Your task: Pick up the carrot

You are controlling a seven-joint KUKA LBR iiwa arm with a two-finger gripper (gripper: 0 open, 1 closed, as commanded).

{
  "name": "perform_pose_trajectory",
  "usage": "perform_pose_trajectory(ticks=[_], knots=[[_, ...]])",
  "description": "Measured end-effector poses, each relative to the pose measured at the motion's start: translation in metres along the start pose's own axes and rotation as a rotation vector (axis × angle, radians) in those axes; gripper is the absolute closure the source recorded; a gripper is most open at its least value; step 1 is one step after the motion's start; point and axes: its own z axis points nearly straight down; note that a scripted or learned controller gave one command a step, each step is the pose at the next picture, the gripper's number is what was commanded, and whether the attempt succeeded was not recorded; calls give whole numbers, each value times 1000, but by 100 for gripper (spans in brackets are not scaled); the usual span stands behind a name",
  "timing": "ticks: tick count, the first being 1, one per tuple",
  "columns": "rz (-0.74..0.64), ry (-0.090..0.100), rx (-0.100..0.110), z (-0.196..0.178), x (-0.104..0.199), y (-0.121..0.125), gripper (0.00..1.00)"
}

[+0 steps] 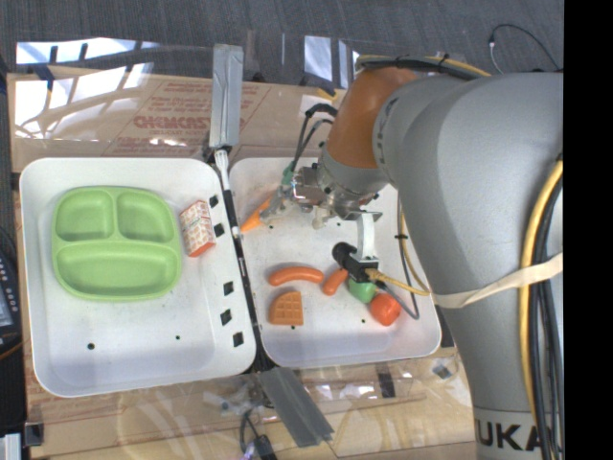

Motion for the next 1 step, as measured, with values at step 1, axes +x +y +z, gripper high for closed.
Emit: perform_pose_trajectory(ticks=[1], knots=[[1,-1,0,0,-1,0,0]])
